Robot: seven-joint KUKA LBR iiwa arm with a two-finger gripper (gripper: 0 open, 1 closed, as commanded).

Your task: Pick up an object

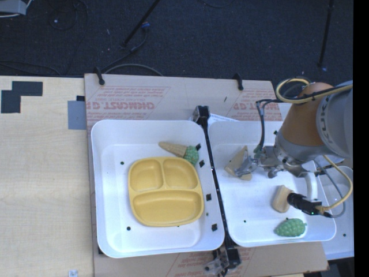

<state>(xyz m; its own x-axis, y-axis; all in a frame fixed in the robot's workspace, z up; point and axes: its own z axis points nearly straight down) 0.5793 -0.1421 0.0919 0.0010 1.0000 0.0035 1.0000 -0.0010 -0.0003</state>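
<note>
In the right bin (253,235), a tan wedge-shaped piece (237,162) lies near the upper left. My gripper (249,165) reaches in from the right and sits right against that wedge, partly covering its right side. A tan bread-like lump (281,199) lies lower right of it, and a green bumpy toy (290,228) rests near the bin's front right corner. The grey arm with its orange band (300,123) hangs over the bin's right half.
The left bin (106,212) holds a yellow divided plate (166,190) and a tan cone with a green top (180,150) behind it. A black divider (212,180) runs between the bins. Cables (331,195) loop off the arm over the right bin's edge.
</note>
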